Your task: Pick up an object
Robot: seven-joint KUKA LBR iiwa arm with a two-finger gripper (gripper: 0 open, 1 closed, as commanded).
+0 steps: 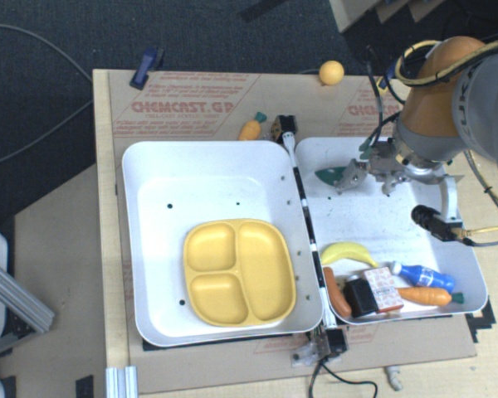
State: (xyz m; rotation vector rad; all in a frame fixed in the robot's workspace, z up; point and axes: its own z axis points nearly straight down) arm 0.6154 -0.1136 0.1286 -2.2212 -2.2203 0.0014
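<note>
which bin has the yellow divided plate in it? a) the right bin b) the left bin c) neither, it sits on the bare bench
b: the yellow divided plate lies flat inside the left bin, while the right bin holds the banana, the carrot and other small items.

Even, bright overhead light
White bins (149, 222) glare slightly; shadows stay soft; the focus is mildly soft throughout.
</note>
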